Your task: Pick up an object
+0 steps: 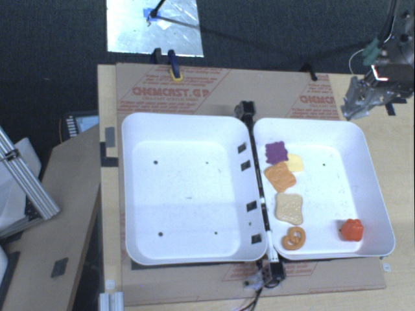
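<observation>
The right bin [369, 167] holds several small food-shaped objects. A purple piece [277, 151] lies near its left wall, with a pale yellow piece [295, 163] and an orange toast-like piece [280, 176] just below it. Further down lie a cream slice [289, 207] and a brown pretzel [294, 238]. A red-orange pepper [351, 229] sits in the near right corner. My gripper [358, 105] hangs at the view's right edge, just beyond the right bin's far right corner and well away from all the objects.
The left bin [139, 173] sits beside the right one, joined by a black-clipped divider [256, 180]. A shiny metal sheet [154, 17] lies beyond the bench. A blue and yellow clamp [174, 67] grips the board's far edge. An aluminium rail [23, 180] stands at the left.
</observation>
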You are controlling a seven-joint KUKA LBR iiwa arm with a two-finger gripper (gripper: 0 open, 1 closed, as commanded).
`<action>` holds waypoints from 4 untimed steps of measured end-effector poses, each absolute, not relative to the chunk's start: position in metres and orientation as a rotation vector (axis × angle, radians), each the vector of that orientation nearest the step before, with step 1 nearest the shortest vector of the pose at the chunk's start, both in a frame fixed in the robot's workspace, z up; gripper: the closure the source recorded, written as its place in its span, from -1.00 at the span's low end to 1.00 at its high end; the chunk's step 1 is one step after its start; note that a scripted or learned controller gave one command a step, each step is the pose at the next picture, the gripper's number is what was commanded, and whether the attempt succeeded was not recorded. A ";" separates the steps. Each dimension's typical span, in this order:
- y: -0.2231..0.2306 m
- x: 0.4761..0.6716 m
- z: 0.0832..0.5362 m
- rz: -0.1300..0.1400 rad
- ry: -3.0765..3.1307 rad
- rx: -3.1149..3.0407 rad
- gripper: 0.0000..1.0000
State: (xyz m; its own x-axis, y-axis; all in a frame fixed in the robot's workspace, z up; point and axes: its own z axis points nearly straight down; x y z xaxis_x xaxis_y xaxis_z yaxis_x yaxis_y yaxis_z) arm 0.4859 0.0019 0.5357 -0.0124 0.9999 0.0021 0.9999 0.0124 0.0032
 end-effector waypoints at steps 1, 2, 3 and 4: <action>0.093 0.486 0.535 0.006 2.236 2.207 1.00; 0.164 0.486 0.535 0.006 2.233 2.210 1.00; 0.221 0.486 0.535 0.006 2.231 2.212 1.00; 0.235 0.485 0.371 -0.019 2.230 2.220 1.00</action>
State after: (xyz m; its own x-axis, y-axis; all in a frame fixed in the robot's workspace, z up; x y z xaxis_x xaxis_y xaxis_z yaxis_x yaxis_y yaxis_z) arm 0.4855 0.2345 0.3711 -0.0044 1.0000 -0.0053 0.9999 0.0043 -0.0119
